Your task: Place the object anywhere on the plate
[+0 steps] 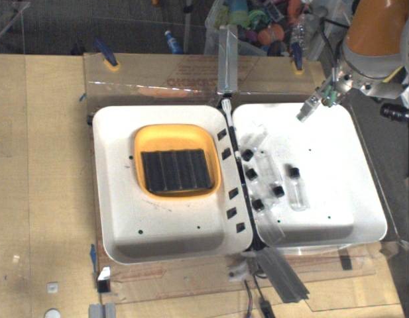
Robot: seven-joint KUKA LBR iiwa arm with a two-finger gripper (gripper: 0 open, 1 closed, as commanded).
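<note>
An orange-yellow plate (146, 141) lies in the left bin (118, 211). A dark, ridged rectangular object (176, 170) lies flat on the plate and covers most of its middle. My gripper (315, 105) hangs above the far edge of the right bin (350, 177), well away from the plate, with nothing visibly held. Several clear vials with black caps lie in the right bin, one of them (295, 185) near the middle and others (257, 152) along the left wall.
A black divider strip (234, 177) runs between the two bins. A box of coloured toys (270, 8) stands behind the bench. The arm's orange band (380, 18) is at the top right.
</note>
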